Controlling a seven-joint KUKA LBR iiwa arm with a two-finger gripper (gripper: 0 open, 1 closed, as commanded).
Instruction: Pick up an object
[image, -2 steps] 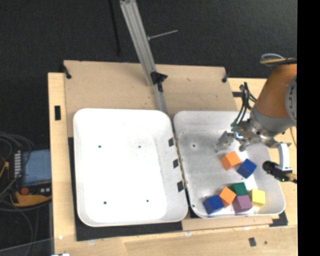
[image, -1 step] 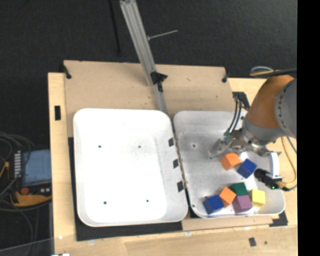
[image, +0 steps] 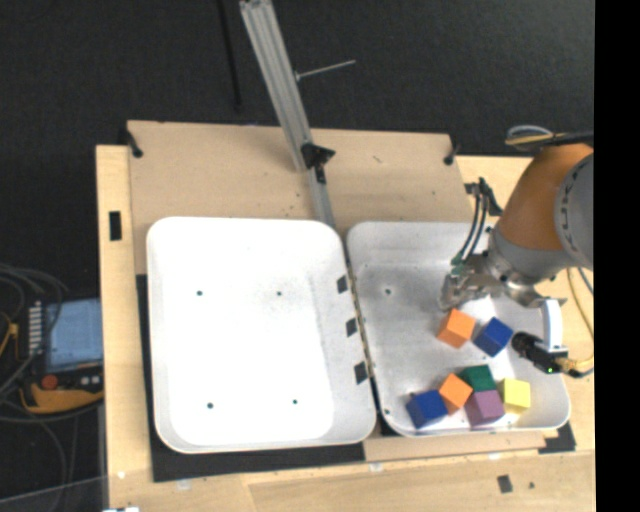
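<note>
Hovering fingers (image: 462, 293), grip state unclear, just above orange cube (image: 458, 328) in rt bin (image: 400, 260).

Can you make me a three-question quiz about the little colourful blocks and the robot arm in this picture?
1. Where are the small coloured cubes?
A. In the left white bin
B. In the right white bin
C. On the wooden bench outside the bins

2. How many blue cubes are there?
A. One
B. Two
C. Four

3. Where is the grey arm's two-finger gripper?
A. Over the left bin
B. Right above the upper orange cube
C. Above the yellow cube

Answers:
1. B: every cube lies in the right white bin, mostly at its lower right.
2. B: one blue cube sits beside the upper orange cube; another blue cube lies at the lower edge.
3. B: the gripper is just above that orange cube, far from the yellow cube.
</note>
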